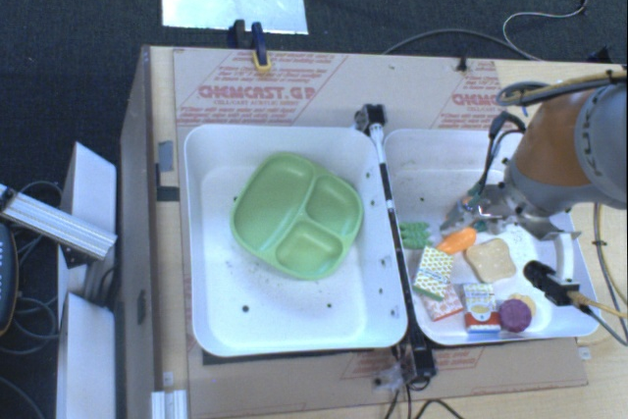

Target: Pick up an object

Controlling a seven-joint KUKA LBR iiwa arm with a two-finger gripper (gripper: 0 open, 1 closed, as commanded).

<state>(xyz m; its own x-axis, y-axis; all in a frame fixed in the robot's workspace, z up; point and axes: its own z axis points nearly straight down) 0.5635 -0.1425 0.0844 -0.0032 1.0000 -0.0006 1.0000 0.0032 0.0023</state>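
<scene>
Right of frame, gripper (473,208) over right bin (432,157), beside orange piece (457,239); grasp state unclear, arm partly cut off.

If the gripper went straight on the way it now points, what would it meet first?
Probably the orange piece: the gripper points down-left into the right bin, just above it. Depth is unclear.

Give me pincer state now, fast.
Pincer: cannot be told; it sits low in the right bin, just above the orange piece.
</scene>
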